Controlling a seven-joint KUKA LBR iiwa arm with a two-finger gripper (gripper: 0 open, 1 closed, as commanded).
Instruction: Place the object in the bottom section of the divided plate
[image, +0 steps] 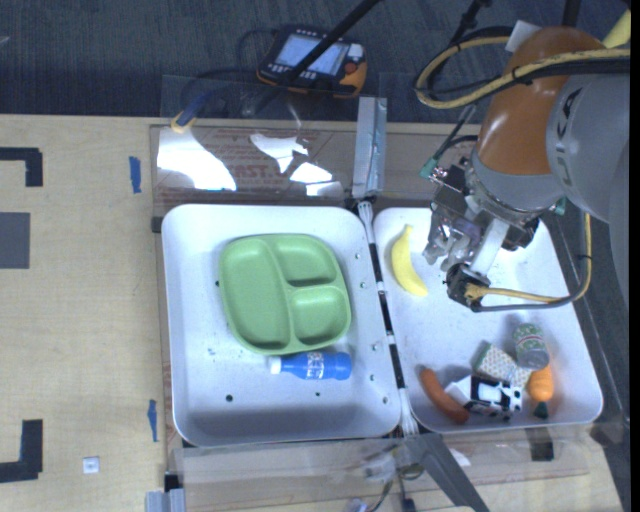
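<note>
banana (405, 264), smooth curved yellow plastic, lies just left of the pincer (447, 262); whether the pincer is spread, i cannot tell. glossy green divided plate (284, 293) sits further left.

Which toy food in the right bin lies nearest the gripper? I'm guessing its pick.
The curved yellow banana, just left of the gripper; the others cluster at the bin's near end.

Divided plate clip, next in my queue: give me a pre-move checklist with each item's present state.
1. Green plate lies flat in the left bin: ok.
2. Plate sections bare: ok.
3. Blue bottle lies just below the plate's lower rim, near the target section: not ok.
4. Gripper hovers over the right bin, beside the banana: ok.
5. Object held: cannot tell.
</note>
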